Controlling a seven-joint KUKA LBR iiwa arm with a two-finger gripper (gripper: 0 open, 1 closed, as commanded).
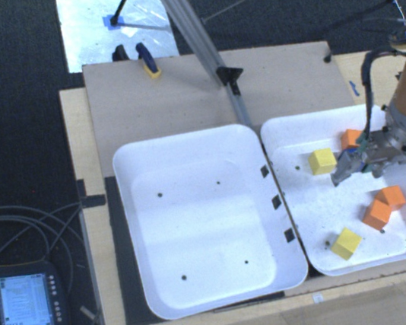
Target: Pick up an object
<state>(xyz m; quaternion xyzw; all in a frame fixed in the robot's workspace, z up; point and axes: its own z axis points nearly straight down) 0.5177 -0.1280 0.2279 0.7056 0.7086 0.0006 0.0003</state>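
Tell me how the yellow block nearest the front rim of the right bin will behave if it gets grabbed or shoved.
The yellow block looks rigid with flat faces, so it should probably slide rather than roll. It seems small and likely light, so a nudge may skid it across the right bin. It sits skewed to the bin's walls, so the gripper might twist it when closing.

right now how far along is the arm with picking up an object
Done: the grey arm's two-finger gripper has reached into the right white bin, low between the blocks. In hand: nothing visible between its fingers; whether they are open or shut is unclear. Left: every block sits on the bin floor: two yellow cubes, an orange block beside the gripper and an orange pair. The grasp and lift remain.
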